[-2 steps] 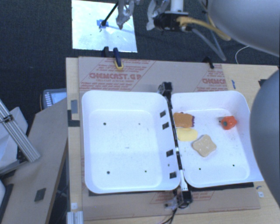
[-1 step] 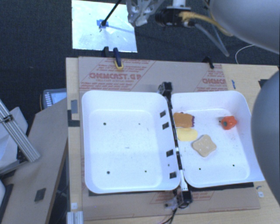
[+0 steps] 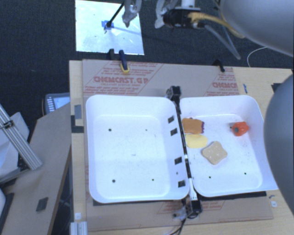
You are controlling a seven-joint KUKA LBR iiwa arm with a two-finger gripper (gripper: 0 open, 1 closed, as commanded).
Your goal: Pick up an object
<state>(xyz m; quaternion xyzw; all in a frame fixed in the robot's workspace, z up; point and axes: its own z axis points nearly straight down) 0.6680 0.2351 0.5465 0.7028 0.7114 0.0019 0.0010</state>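
Right now the gripper [image 3: 146,13] sits high at top edge, finger state unclear. Right white plastic bin [image 3: 248,103] holds orange-purple piece [image 3: 193,125], yellow disc [image 3: 196,141], tan toast slice [image 3: 214,153], small orange-red veg [image 3: 239,128]; nothing blocks them.

Left bin [image 3: 131,151] lies wide open, its whole white floor bare, so there's plenty of room to come straight down anywhere inside it. Right bin [image 3: 250,176] is busier: an orange block [image 3: 192,125] sits tight against the centre divider [image 3: 180,137], a yellow disc [image 3: 196,141] just below it and a tan toast piece [image 3: 214,153] touching that disc. A red-orange piece [image 3: 239,128] stands apart toward the far right wall, with clear floor between it and the cluster. The bin's near half is open.
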